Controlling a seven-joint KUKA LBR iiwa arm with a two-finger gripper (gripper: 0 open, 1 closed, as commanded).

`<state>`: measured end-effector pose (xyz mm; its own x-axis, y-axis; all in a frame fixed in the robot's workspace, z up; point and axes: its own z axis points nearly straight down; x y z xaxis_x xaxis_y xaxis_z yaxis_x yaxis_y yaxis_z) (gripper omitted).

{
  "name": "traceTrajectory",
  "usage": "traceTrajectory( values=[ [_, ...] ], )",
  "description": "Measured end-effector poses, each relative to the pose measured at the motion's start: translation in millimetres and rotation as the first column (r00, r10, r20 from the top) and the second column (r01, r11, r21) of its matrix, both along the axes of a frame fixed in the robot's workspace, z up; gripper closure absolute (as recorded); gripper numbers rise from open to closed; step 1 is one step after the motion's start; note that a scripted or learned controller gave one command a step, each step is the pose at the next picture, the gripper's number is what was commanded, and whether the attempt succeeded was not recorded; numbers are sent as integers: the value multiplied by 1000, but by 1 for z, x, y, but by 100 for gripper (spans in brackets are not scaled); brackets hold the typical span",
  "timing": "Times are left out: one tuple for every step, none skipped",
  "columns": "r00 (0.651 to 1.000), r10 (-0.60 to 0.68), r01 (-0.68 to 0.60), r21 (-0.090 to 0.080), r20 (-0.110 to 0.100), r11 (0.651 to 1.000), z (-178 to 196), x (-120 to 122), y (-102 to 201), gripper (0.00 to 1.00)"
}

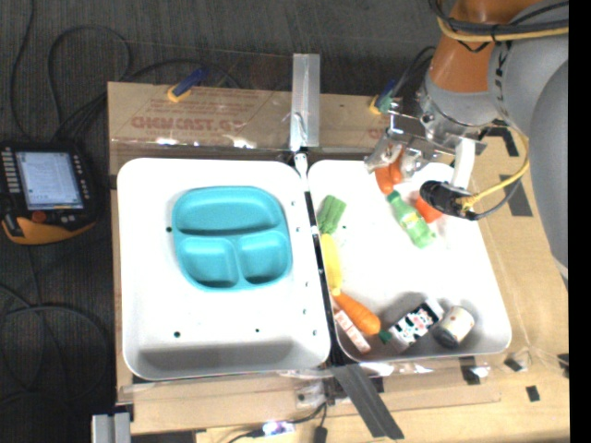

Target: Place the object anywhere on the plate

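Nearest the camera, along the front wall of the right bin [489,289], lay a carrot [358,314], a small dark box [412,324] and a grey cylinder [454,325]. Farther back, against the divider, sat a yellow corn piece [331,261] and a green vegetable [331,212]. In the left bin [138,247] the turquoise plate [233,235] lay well apart from me. At the right bin's far corner my end effector [399,160] hung over the green bottle [410,219] and an orange item [389,178] just beneath it; I could not tell its opening.
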<state>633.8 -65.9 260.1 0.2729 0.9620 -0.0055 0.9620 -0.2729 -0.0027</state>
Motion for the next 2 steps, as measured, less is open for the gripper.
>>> traceTrajectory(
  values=[
    [957,291,-291,5,0,957,-48,32,59,100],
    [836,548,-548,7,2,836,-78,0,126,100]
  ],
)
